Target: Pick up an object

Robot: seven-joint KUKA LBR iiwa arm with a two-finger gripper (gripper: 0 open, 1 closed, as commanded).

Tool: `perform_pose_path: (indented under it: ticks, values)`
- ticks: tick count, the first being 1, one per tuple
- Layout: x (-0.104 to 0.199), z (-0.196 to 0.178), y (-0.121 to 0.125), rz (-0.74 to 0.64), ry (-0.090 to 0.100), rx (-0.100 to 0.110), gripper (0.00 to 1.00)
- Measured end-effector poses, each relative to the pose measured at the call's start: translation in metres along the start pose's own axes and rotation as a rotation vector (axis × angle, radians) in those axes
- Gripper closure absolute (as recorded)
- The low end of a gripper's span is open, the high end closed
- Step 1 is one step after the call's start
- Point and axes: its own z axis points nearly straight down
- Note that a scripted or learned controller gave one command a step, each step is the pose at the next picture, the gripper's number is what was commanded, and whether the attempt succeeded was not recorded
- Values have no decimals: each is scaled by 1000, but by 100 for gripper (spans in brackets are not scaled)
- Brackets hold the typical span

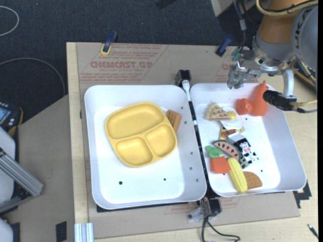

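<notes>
The right bin [282, 150] holds several toy foods. A pizza slice [219, 112] lies near its back left, with a red cup [244, 106] and an orange bottle [260, 100] to its right. Toward the front lie a watermelon slice [223, 147], a black-and-white cow figure [245, 150], a red piece [219, 165], a yellow corn cob [237, 174] and a brown bread piece [253, 180]. My gripper [237, 80] hangs over the right bin's back rim, behind the pizza slice and the cup, with nothing seen in it.
The left bin [101, 180] holds a yellow divided plate [141, 134] with a brown wafer [174, 119] at its right edge. A black divider clip [183, 77] sits between the bins at the back. Blue clamps [107, 43] hold the cardboard base.
</notes>
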Motion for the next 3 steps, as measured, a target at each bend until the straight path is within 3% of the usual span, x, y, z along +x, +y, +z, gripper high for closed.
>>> perform_pose_path:
  ticks: [1,2,3]
  values:
    - [0,-21,1,0,0,1,100]
    - [10,-29,-56,3,2,10,100]
    - [11,-24,-86,3,2,10,100]
